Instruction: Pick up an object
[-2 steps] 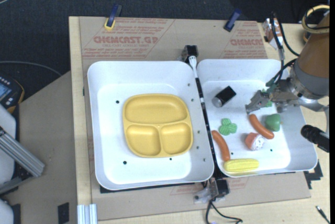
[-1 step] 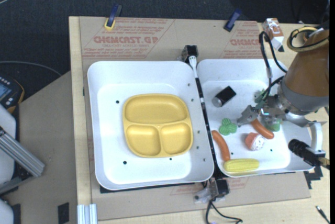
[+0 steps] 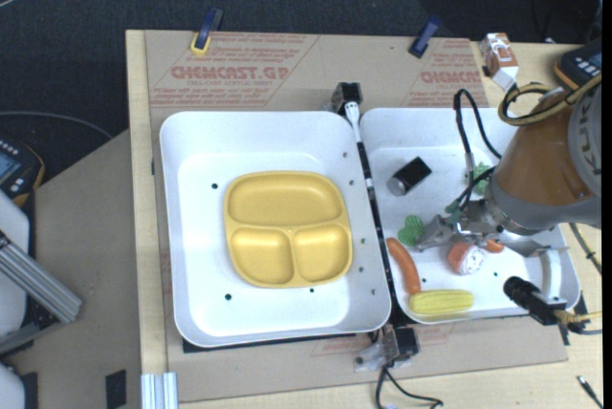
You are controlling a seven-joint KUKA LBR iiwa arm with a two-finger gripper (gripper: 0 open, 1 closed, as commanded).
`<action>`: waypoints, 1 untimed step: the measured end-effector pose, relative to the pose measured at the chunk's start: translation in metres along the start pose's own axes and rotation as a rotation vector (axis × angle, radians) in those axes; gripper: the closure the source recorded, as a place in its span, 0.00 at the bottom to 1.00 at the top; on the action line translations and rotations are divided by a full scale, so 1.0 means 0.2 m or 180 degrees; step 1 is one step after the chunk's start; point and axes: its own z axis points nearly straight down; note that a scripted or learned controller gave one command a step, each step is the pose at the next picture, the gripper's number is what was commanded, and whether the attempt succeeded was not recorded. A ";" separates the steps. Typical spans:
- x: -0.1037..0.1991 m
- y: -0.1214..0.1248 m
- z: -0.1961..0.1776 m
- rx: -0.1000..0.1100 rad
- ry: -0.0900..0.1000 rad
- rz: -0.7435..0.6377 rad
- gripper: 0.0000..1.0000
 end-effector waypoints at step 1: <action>0.00 0.00 0.02 -0.0012 -0.0002 0.0004 0.00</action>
